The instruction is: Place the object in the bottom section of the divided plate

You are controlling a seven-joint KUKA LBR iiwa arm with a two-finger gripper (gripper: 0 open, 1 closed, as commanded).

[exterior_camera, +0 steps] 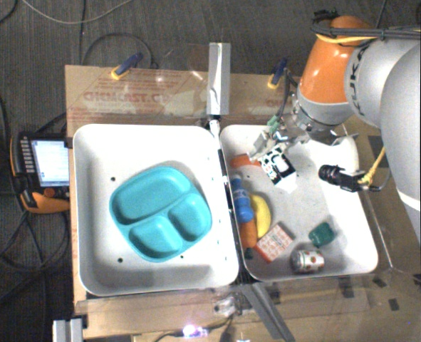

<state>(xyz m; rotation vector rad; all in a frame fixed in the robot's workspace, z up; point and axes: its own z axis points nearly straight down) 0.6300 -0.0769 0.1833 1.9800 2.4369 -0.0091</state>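
My arm (360, 63) came in from the right, its orange band above the wrist, and my gripper (276, 164) hung low over the upper left part of the right bin (360, 258). Whether the gripper was wide, narrow or closed on anything I could not tell from above, since the wrist and its black-and-white housing covered that spot. The divided plate (162, 211), turquoise with three sections, lay tilted in the middle of the left bin (89, 262), and nothing lay in any of its sections, the bottom one included. The objects were all in the right bin. A blue bottle (239, 200) lay along the bin's left wall, with an orange piece (247, 234) just below it and a yellow banana-like object (261, 214) just beside it to the right. Near those sat a small red-and-white checked box (275, 241), tilted, and below it to the right a small can (308, 261) lay on its side. A dark green block (322, 234) rested just above the can. An orange object (241, 161) showed at the bin's upper left, just beside my gripper. The two bins stood side by side, touching along their inner rims, on the desk (125, 95).
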